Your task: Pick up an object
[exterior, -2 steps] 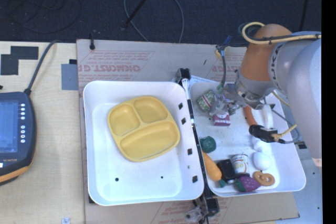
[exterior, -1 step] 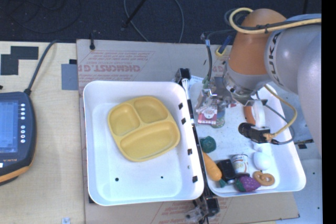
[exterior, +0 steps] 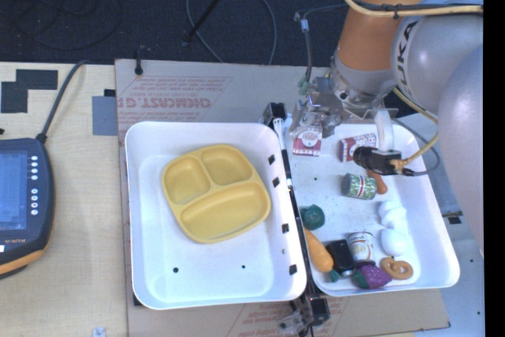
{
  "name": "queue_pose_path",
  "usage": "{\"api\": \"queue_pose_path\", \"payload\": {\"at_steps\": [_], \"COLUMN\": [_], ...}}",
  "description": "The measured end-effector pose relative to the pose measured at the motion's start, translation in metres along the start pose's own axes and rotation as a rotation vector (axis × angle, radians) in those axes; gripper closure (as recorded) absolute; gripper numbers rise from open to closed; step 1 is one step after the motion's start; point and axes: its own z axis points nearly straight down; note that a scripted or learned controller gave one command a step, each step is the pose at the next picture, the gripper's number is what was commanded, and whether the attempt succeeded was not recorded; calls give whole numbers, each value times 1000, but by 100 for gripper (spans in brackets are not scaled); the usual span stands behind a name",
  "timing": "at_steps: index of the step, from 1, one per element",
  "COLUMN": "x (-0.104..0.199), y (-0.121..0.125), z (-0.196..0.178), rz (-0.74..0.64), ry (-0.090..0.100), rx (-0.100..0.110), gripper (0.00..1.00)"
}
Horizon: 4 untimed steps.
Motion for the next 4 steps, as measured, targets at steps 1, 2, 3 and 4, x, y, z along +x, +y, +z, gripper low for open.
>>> {"api": "queue_pose_path", "payload": {"at_steps": [1,2,3,4], "x": [25,22,21,27], "y": [-35,-22,-10,-3], "z": [45,22,32,51], "rz": [1,-1,-2,0], "ry": [1,0,-1,-1], "rx": [14,6,6,8], "gripper": [100,100,100,100]}}
